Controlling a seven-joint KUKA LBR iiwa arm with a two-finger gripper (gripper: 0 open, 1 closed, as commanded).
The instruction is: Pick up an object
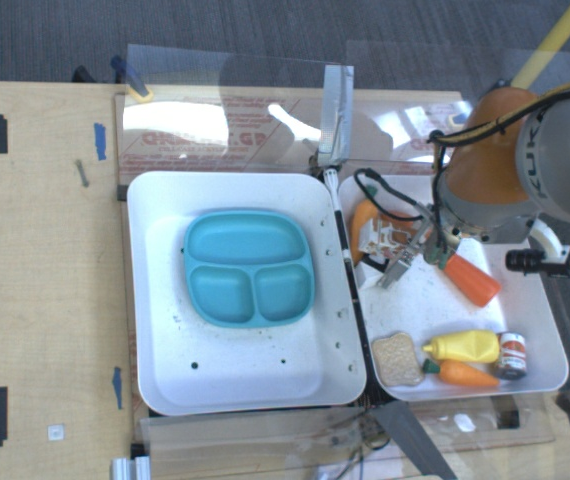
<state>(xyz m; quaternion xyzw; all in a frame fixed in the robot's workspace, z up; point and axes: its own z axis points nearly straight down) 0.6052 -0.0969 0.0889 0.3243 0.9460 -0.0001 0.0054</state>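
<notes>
Objects: several lay in the right bin (555, 353); an orange cylinder (472, 279) sat mid-bin, and a yellow squeeze bottle (463, 347), a carrot (468, 374), a small jar (511, 355) and a slice of bread (397, 359) clustered along the near edge.
Gripper: the gripper (397, 265) hung low over the right bin's far-left part, beside an orange and white item (370, 230), perhaps a packet; the fingers looked slightly spread with nothing between them.
Arm: grey, with an orange band (485, 158), it reached in from the right.
Left bin: the left bin (155, 228) held a teal divided plate (249, 268).
Surface: a pale wooden bench (35, 298) with black corner marks and blue tape bits.
Room: dark grey carpet (265, 8) lay beyond; a clear panel stood behind the bins.
</notes>
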